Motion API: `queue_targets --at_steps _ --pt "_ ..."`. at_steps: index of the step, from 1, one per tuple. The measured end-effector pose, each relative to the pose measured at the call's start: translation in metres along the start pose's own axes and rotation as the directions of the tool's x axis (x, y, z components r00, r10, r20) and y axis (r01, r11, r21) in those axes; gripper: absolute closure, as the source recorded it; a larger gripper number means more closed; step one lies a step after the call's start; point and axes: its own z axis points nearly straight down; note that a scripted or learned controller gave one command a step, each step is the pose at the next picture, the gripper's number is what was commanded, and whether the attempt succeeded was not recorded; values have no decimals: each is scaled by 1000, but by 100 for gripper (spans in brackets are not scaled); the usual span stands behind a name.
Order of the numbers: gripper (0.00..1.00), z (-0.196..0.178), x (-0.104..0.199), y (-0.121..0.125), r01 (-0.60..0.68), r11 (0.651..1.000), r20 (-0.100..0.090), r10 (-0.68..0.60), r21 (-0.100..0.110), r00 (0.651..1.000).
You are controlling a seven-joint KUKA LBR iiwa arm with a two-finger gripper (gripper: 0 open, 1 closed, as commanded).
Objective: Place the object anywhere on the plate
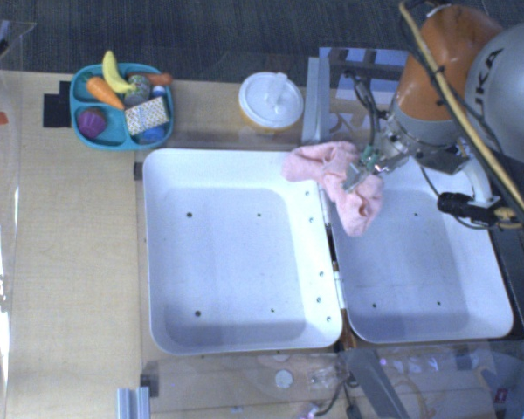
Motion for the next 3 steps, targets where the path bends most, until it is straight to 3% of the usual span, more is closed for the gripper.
queue_targets --at_steps 1,2,3 --pt "100 5 40 27 393 920 0 -393 -1 920" --pt "100 -10 87 58 720 694 1 -720 -2 694" --pt "100 -10 134 81 863 505 4 -863 -3 505"
